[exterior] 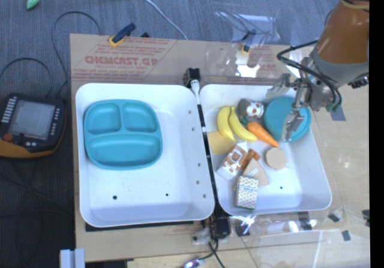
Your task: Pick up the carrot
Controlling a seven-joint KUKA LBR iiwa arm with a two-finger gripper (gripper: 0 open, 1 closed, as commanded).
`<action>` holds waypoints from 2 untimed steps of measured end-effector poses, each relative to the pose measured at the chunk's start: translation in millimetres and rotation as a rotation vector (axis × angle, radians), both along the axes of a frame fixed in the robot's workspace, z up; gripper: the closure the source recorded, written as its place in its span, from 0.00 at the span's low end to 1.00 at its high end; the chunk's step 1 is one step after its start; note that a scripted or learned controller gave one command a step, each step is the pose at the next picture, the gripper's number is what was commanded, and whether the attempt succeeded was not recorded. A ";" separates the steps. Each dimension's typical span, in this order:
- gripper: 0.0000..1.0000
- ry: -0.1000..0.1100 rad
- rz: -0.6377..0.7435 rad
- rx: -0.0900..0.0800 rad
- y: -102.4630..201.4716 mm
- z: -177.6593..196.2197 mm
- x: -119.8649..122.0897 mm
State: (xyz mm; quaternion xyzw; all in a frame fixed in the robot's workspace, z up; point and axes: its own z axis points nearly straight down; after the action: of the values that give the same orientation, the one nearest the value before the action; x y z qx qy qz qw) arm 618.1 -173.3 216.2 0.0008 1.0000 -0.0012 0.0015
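Hovering hand (pixel 295 118) over blue plate (pixel 276 118) in right bin (pixel 312 183), fingers apart, nothing between them. Carrot (pixel 262 133) just left of hand and slightly nearer camera, touching banana (pixel 235 127). Shift left, align across carrot's width, descend clear of banana.

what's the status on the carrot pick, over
Gripper over blue plate, right bin, holding nothing. Carrot free, left of it. Bananas touch carrot's far side.
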 end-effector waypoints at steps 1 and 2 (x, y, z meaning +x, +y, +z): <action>0.00 -0.015 0.040 -0.004 45.1 -111.4 -24.4; 0.00 -0.016 -0.401 -0.004 35.1 -117.0 -32.7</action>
State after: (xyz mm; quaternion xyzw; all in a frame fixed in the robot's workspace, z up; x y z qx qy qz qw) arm 585.4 -138.2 99.2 0.1999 0.9798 -0.0036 0.0093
